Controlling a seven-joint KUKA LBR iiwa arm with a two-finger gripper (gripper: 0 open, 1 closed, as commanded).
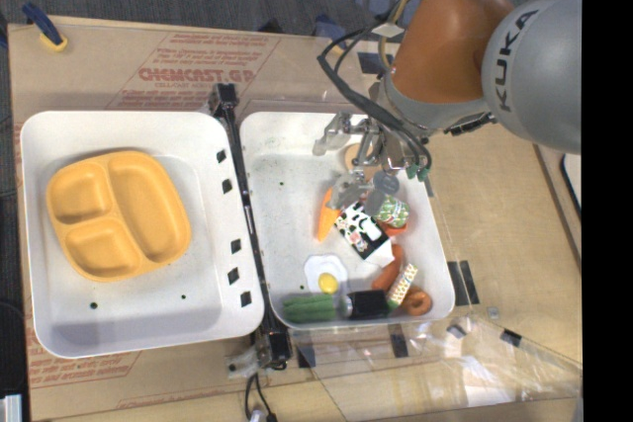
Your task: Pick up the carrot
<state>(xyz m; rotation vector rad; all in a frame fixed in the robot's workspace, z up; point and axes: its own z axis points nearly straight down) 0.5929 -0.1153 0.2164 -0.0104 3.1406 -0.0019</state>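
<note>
The carrot (324, 215) is a small orange piece lying upright along the middle of the right bin (282, 163), just left of a black-and-white cow-patterned box (361, 232). My gripper (358, 175) hangs low over the bin's upper middle, just above and right of the carrot's top end. Nothing shows in its grasp. The grey arm with its orange band (445, 44) reaches in from the upper right.
Near the carrot lie a green-and-red toy (393, 212), a fried egg (324, 274), a green vegetable (312, 308), a black block (368, 304), a sausage (396, 262) and a doughnut (417, 301). A yellow divided plate (117, 212) sits in the left bin (40, 311).
</note>
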